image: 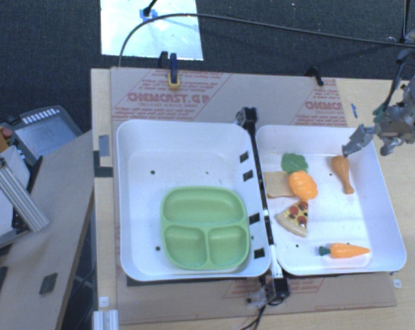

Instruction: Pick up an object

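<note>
The jaws (354, 145) hang over the right bin's (383, 205) far corner, open or closed I cannot tell; the toy drumstick (342, 172) lies just below them; carrot (345, 251) well beyond, near the front.

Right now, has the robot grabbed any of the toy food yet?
Not yet. Nothing looks done: the drumstick, orange, pizza slice and carrot all lie in the right bin. In hand: the gripper hangs over that bin's far right corner, just above the drumstick, with nothing between its fingers. Left to do: come down, close on one toy and lift it.
</note>
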Motion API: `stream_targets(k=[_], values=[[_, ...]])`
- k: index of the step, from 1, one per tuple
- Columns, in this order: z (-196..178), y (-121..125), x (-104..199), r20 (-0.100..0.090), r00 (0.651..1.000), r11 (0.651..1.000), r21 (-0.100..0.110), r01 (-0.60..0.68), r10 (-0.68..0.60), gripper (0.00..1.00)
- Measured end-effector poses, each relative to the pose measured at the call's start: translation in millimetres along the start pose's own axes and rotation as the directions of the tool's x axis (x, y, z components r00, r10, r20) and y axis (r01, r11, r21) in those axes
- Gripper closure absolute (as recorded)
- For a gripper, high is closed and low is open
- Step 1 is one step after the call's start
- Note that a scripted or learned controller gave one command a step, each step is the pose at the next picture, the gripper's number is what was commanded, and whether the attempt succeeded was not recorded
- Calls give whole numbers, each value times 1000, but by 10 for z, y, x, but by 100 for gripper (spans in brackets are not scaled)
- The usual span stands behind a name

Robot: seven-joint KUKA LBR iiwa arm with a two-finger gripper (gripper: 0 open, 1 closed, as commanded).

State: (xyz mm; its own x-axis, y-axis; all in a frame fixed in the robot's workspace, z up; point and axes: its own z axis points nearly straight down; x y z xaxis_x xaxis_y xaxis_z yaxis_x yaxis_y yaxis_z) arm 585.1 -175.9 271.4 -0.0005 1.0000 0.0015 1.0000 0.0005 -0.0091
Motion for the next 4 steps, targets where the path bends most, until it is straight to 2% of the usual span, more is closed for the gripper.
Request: stream_targets(k=[1, 3, 4], values=[[-64, 20, 7, 2, 1000, 1000, -11, 3, -3, 0], [851, 124, 98, 1, 1000, 1000, -8, 2, -2, 0], [1475, 117, 105, 1, 1000, 1000, -7, 1, -1, 0]])
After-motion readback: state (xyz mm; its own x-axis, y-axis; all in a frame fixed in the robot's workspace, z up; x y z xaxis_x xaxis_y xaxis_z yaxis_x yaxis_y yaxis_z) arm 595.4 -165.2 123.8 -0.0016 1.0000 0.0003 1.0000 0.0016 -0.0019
